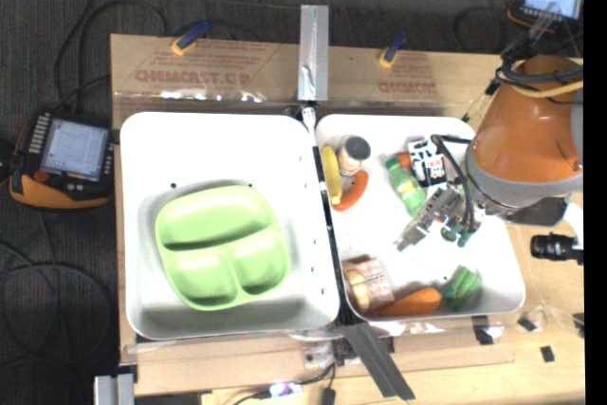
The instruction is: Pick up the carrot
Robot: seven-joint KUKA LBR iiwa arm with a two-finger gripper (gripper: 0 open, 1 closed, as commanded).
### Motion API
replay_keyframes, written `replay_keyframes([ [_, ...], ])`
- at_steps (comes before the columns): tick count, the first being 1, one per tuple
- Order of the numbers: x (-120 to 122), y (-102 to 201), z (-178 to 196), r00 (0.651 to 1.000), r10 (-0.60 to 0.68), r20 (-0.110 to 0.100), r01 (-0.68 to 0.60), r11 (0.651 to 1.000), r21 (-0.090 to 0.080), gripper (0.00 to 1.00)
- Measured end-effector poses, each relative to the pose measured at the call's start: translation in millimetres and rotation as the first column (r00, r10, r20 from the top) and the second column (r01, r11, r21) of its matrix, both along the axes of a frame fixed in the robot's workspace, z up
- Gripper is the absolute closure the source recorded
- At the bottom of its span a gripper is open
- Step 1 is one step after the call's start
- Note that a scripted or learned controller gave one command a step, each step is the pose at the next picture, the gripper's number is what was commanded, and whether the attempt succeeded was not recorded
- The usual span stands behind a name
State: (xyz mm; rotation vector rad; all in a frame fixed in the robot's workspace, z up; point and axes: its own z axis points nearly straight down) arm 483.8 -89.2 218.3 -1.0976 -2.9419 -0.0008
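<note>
Seen from the camera above the bench, the carrot [414, 303] lies along the near wall of the right bin [493, 285], orange body pointing left and its green top [462, 285] toward the right corner. Just left of it, touching or nearly so, sits a brownish wrapped item [365, 280].

The gripper [432, 221] hangs over the middle of the same bin, up from the carrot and apart from it; nothing sits between its fingers, though whether they stand wide or narrow I cannot tell (the metal parts blur together).

Behind it a green bottle [408, 185] lies tilted, beside a small black and white box [427, 161].

Against the divider stand a yellow banana [330, 171] and a small orange-red piece [353, 193].

The left bin [152, 147] holds a green divided plate [223, 245].
</note>
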Motion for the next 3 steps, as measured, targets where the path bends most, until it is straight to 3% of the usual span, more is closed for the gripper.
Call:
replay_keyframes([
  [1,-1,54,-36,0.99,-0.14,-0.002,0.14,0.99,0.0,1.0],
  [2,0,34,-17,0.987,-0.164,0.0,0.164,0.987,-0.001,1.0],
  [3,0,47,17,0.987,-0.158,0.0,0.158,0.987,-0.001,1.0],
])
